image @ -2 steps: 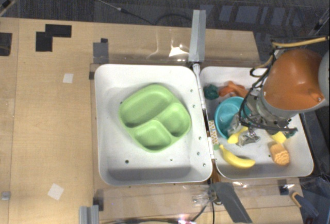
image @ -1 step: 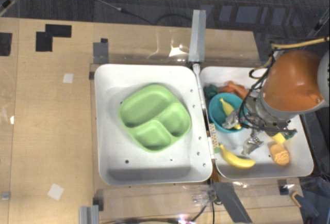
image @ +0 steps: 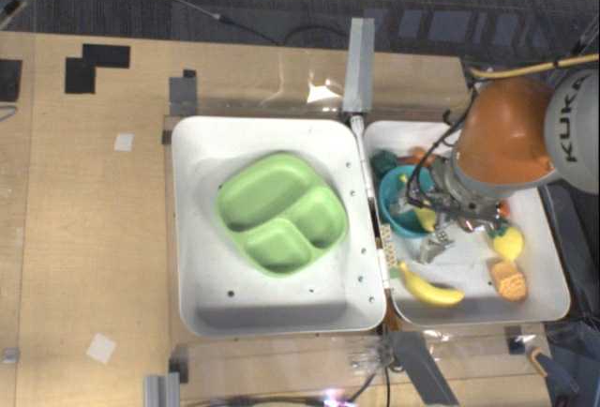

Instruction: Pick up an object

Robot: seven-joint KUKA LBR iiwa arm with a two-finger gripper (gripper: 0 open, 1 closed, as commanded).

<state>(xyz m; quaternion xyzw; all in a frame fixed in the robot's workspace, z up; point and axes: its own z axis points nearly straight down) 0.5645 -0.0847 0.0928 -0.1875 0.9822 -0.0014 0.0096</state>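
Claw (image: 433, 241) sits low in the right bin (image: 553, 297), grip unreadable, wrist hiding the blue bowl (image: 401, 208).

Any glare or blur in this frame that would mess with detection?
Camera view: bright glare on the bench just behind the left bin; soft shadow under the green plate; the hand and the small items near it are slightly soft; the banana reads clearly.

You get bright, even overhead light with soft shadows inside the white bins (image: 187, 236). Glare flares on the tabletop (image: 94, 236) just behind them, and fine detail looks slightly soft throughout.
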